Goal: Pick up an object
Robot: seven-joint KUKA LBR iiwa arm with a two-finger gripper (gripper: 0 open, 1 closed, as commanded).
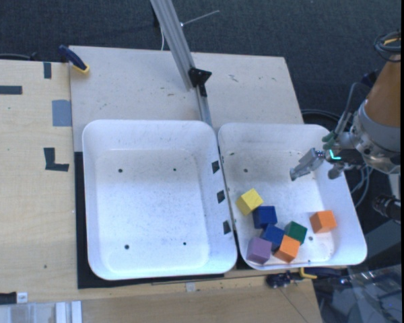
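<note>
The right bin (269, 140) holds several small blocks near its front: a yellow block (250, 200), two blue blocks (264, 215) (273, 235), a green block (296, 231), a purple block (259, 249), and two orange blocks (289, 247) (322, 221). My gripper (318, 166) hangs over the right side of this bin, above and behind the blocks. Its fingers (303, 167) are spread apart with nothing between them. The nearest block is the orange one at the right, below the gripper.
The left bin (151, 197) lies beside the right one. A grey metal rail (178, 42) runs diagonally from the top down to the gap between the bins. A blue and yellow tool (74, 58) lies at the bench's back left.
</note>
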